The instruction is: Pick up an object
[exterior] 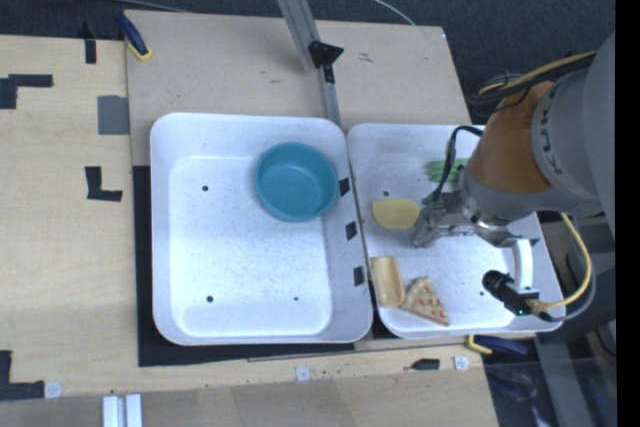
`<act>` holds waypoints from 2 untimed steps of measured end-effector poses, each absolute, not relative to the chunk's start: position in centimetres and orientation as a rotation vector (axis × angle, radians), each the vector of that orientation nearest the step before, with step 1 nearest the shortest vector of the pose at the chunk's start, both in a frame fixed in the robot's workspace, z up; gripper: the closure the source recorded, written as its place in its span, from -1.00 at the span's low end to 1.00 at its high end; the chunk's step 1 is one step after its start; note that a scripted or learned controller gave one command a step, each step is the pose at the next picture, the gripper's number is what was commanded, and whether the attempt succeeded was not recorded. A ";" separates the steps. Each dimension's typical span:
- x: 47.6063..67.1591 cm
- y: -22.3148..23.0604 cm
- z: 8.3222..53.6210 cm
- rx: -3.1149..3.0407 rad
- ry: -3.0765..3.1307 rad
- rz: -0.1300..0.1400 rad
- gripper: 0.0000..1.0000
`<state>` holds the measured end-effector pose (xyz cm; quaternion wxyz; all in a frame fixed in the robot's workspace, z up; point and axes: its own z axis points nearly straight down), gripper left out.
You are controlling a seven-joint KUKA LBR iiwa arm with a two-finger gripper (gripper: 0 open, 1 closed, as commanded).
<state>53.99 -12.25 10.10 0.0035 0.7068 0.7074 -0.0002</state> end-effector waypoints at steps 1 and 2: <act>53.6 -12.4 14.4 2.220 2.222 0.001 1.00; 54.5 -11.8 19.2 2.217 2.222 0.003 1.00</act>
